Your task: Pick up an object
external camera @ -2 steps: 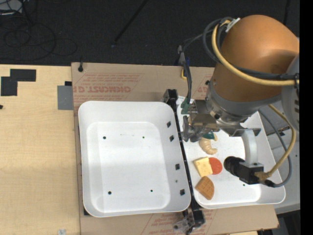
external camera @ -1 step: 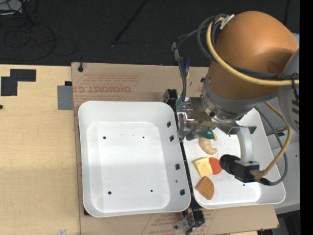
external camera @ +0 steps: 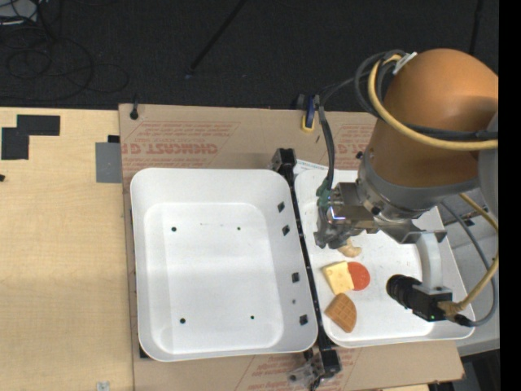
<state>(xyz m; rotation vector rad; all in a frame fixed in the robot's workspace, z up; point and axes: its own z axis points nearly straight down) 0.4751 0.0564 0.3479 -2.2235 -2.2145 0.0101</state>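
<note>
So the pincer is down in the right bin, near its upper left part, and honestly I can't tell if it's spread or pressed together, it's just a dark clump from this angle. The stuff to pick is all bunched at the lower left of that bin: a small pale lump right beside the pincer's lower right, then a yellow wedge touching a red disc, and a brown waffle piece just below those, close to the bin's near wall. The big arm hangs over the bin's upper right and hides a good chunk of it. The left bin shows plain white floor with a few tiny dark dots, and black clips run along the seam between the two bins. Both sit on a cardboard sheet with red print, on a pale wood surface that has black shapes and a grey square at the left of the frame. Dark floor with cables up top.
</note>
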